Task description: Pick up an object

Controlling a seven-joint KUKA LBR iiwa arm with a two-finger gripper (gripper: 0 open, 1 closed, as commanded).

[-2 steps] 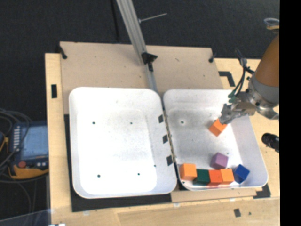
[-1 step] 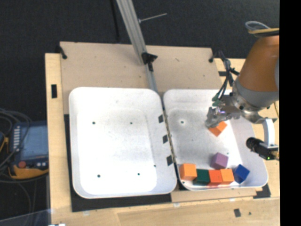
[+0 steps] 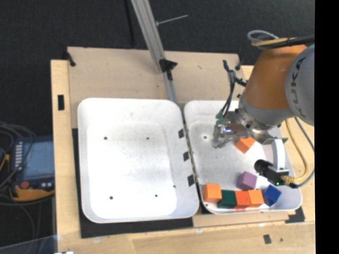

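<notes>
Orange-banded arm [image 3: 275, 83] bent low over right bin [image 3: 204, 120], claw [image 3: 221, 136] near orange block [image 3: 244, 144]

Even overhead light is washing the two white bins [image 3: 132, 157] nearly to glare and blanking their surface detail, while the dark floor [image 3: 32, 20] around the bench is falling almost to black, shadows are staying faint, and the whole frame is looking slightly soft and grainy.

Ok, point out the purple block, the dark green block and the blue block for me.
purple block [image 3: 247, 181]: camera view, on its top face.
dark green block [image 3: 228, 198]: camera view, middle of its top.
blue block [image 3: 271, 194]: camera view, on its upper face.
</notes>
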